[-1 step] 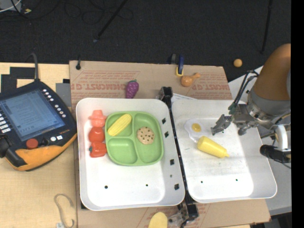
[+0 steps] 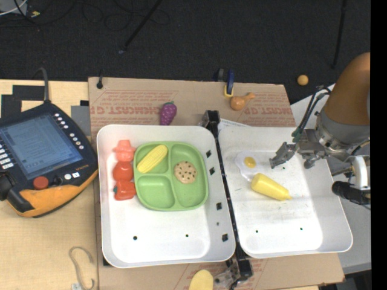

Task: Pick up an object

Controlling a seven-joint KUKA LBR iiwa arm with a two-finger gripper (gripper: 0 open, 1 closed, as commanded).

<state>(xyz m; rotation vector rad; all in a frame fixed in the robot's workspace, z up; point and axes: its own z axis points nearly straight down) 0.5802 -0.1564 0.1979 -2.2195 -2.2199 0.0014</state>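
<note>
In the right bin point(image 2: 302, 234) a yellow squeeze bottle point(image 2: 269, 187) lies on its side, with a white fried egg point(image 2: 248, 162) just above and left of it. My gripper point(image 2: 296, 159) hangs over the upper middle of this bin, up and to the right of the bottle and to the right of the egg. It looks open, with bare bin floor between its dark fingers point(image 2: 280, 157). The left bin point(image 2: 157, 240) holds a green divided plate point(image 2: 163, 195) carrying a corn cob point(image 2: 151, 157) and a cookie point(image 2: 185, 172), with a red bottle point(image 2: 123, 171) beside it.
A purple grape bunch point(image 2: 167, 112) and an orange toy point(image 2: 240, 101) lie on the cardboard behind the bins. A yellow lemon point(image 2: 201, 279) sits at the front edge. A teach pendant point(image 2: 39, 156) rests at the left. A black divider point(image 2: 221, 186) separates the bins.
</note>
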